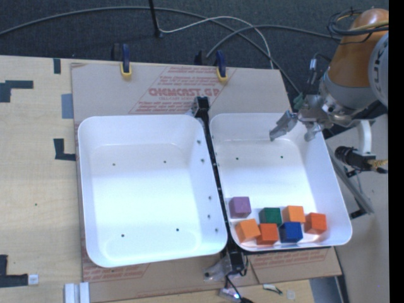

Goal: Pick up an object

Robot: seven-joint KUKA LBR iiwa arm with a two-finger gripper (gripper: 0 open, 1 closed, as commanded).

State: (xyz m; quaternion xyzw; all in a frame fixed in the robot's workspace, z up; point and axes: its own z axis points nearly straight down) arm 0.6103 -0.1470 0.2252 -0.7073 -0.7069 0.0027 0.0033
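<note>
At far left we list the wooden bench, marked with dark tape pieces. Next comes a cardboard sheet with red lettering, held at its far edge by two blue-and-yellow clamps.

On it sits the left bin, white and shallow. A black divider runs between it and the right bin, the two rims touching along that line.

In the right bin we count seven cubes, all clustered at the near edge: a purple cube stands nearest the divider, an orange cube just in front of it, then a red-orange cube, a green cube, a blue cube, another orange cube, and an orange-red cube at the right end. Most touch their neighbours.

The gripper hangs over the far right corner of the right bin, well apart from the cubes. We note its two fingers spread apart, with nothing between them. The arm rises at the right edge, orange band above the wrist.
</note>
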